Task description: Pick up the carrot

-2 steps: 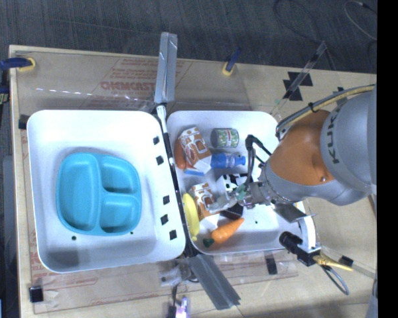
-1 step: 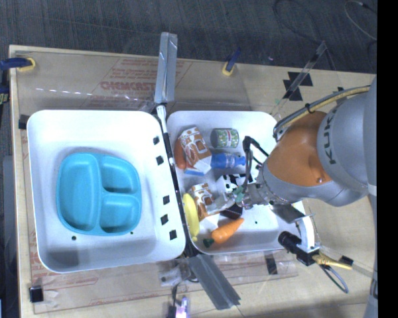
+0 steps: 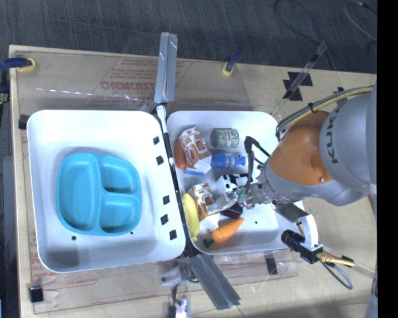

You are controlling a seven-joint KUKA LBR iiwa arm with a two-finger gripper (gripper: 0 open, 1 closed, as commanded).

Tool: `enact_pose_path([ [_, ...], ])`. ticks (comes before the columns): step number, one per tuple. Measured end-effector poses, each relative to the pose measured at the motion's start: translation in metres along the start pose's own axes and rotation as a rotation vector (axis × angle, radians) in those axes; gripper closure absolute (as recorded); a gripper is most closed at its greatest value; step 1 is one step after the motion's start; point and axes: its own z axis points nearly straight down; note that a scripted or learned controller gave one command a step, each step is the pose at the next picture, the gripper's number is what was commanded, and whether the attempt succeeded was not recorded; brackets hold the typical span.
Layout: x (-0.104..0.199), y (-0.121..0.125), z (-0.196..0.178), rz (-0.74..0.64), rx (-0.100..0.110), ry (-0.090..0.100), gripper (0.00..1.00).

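Tool (image 3: 242,201) hovers just above your carrot (image 3: 227,230) at the right bin's (image 3: 268,121) front edge; likely light, stiff, smooth plastic, so grip across its thick middle.

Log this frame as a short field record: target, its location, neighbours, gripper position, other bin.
target: carrot, lying on the bin floor, not between any fingers
location: right bin, near its front edge
neighbours: banana to the carrot's left along the divider; small carton just above it; can and blue bottle toward the back
gripper: gripper low in the right bin, just above the carrot; finger state unclear
other bin: left bin holds a blue divided tray
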Motion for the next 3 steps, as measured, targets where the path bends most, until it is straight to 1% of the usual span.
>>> enact_pose_path([
  [1,-0.02,-0.01,0.004,0.094,0.016,-0.002,0.0],
  [2,0.0,-0.005,0.005,0.228,-0.003,-0.032,0.0],
  [3,0.002,-0.003,0.005,0.227,-0.005,-0.03,0.0],
])
